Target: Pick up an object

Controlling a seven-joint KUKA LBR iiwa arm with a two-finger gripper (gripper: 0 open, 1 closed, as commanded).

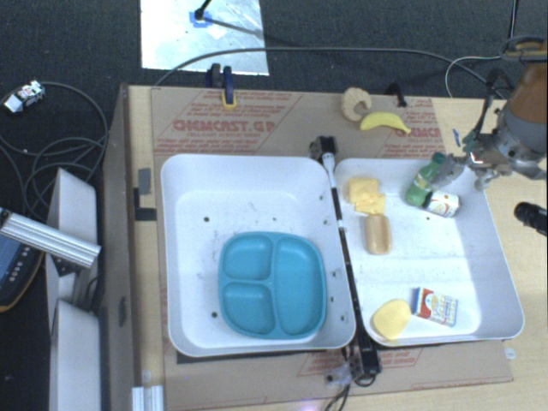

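The gripper (447, 168) hangs over the right white bin's (492, 255) far corner, finger state indiscernible, directly above the green plastic bottle (423, 185), whose long axis slants toward the wrist.

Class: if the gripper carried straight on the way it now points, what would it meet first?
Most likely the green bottle: the gripper points down-left from the right, and the bottle lies right at its tip in the right bin. Height above it is unclear.
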